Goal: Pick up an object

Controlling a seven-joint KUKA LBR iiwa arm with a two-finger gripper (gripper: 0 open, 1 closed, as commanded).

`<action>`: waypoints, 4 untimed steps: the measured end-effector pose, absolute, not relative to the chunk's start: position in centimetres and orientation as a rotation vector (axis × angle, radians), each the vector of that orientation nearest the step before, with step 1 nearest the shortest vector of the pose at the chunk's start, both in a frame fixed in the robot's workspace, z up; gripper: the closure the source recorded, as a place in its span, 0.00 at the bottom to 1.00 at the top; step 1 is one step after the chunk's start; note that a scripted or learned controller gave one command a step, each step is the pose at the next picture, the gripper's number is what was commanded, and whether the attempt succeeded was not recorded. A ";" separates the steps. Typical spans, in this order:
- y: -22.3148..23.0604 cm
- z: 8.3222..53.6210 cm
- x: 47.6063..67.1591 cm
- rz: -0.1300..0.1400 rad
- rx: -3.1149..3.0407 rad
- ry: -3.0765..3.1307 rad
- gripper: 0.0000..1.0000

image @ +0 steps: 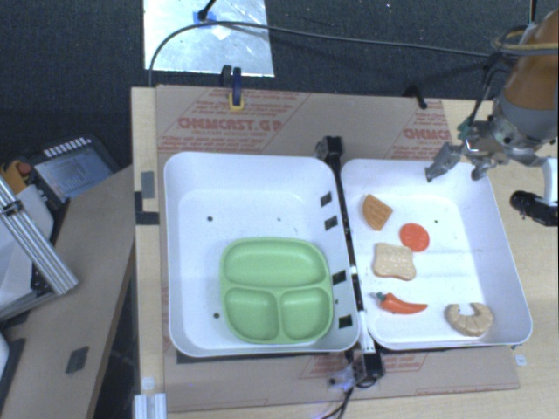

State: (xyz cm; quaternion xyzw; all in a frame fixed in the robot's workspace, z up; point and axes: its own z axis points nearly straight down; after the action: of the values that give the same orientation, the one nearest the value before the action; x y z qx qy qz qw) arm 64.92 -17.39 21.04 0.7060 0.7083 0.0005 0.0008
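Observation:
The right bin (489,208) holds several toy food pieces: an orange wedge (376,211), a red round slice (414,236), a tan bread-like piece (393,263), a red-orange pepper (402,304) and a beige curled pastry (469,319). My gripper (456,166) hangs over the bin's far right corner, well above and behind the pieces. Its two fingers are spread apart with nothing between them.
The left bin (188,190) holds a green three-compartment plate (276,289). A black divider clip line (342,243) runs between the bins. Cardboard lies under both bins, and a cable (349,35) crosses the back.

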 end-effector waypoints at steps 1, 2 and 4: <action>-18.1 16.7 65.0 -0.001 2.219 2.222 0.00; -18.8 12.2 65.4 -0.001 2.219 2.222 0.00; -18.8 9.7 65.7 0.005 2.210 2.224 1.00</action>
State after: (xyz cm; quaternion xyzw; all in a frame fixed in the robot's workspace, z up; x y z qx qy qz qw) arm 65.67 -18.77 9.71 0.7050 0.7092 0.0017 0.0032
